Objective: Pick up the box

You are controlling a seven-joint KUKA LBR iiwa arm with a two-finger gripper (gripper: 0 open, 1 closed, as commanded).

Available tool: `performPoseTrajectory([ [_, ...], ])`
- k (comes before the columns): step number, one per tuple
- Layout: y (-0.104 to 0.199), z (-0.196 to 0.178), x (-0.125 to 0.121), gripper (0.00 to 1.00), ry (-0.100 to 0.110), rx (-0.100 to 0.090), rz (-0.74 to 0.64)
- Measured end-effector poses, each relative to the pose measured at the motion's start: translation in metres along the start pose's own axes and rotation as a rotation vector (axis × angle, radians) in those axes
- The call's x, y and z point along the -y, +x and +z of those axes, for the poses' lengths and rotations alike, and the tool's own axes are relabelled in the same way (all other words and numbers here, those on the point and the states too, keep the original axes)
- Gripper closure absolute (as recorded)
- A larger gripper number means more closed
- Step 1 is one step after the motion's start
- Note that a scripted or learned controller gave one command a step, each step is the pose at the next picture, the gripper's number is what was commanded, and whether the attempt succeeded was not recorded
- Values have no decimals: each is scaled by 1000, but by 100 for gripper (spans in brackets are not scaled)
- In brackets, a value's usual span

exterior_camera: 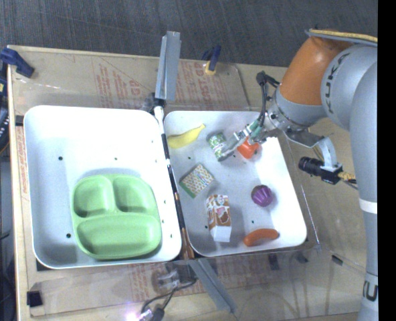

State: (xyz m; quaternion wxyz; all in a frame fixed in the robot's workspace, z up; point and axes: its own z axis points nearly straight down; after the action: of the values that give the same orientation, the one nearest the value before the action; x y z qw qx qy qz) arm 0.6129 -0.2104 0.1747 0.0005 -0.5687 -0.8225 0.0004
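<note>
Overall, the bench carries two shallow white bins side by side, and the grey arm with its orange band reaches in from the right over the upper corner of the right bin. The left bin holds a green divided tray in its lower half. In the right bin, the box, a small brown and white carton, lies near the lower edge, well apart from the gripper, which sits low beside a small green can and an orange object; whether its pincer is open or closed cannot be told. A patterned square pad lies just above the box, a yellow banana near the top left, a purple object to the right, and an orange carrot-like piece at the bottom.
</note>
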Motion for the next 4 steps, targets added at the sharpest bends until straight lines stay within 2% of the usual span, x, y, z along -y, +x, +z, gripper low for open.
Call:
performPoseTrajectory([
  [1, -15, 83, -42, 0, -1, -1, -36],
  [2, 6, 29, 15, 0, -1, 1, -108],
  [3, -15, 83, -42, 0, -1, 0, 60],
  [4, 9, 27, 22, 0, -1, 0, -1],
])
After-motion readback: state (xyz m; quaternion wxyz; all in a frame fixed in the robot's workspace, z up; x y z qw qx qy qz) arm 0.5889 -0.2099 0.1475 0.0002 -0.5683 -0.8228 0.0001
